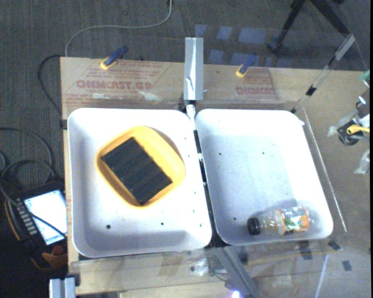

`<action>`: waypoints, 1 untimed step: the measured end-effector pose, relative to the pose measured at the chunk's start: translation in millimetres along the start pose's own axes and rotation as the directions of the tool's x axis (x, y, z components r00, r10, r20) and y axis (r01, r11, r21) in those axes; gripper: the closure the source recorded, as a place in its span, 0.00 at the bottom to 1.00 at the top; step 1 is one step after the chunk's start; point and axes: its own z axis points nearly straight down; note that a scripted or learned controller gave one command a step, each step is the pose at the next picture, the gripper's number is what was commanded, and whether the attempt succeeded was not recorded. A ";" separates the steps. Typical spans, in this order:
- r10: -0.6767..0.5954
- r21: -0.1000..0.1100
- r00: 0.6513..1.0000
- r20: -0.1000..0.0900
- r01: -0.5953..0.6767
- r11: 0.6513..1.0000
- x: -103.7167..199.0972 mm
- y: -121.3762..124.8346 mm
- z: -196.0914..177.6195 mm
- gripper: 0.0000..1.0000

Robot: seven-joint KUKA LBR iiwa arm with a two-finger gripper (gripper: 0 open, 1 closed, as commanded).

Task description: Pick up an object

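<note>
A yellow dish lies in the left white bin, a little above the bin's middle. A black ridged slab rests inside the dish and covers most of it. In the right white bin a small plastic bottle lies on its side near the front right corner. It has a black cap pointing left, amber liquid and an orange and green label.
The bins sit side by side on a cardboard-covered bench. An upright metal post stands behind the seam between them. Two blue and yellow clamps grip the back edge. Small hardware sits off the right bin's right side.
</note>
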 end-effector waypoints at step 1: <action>0.176 0.001 0.984 0.000 -0.176 0.984 13.0 -44.5 93.8 0.00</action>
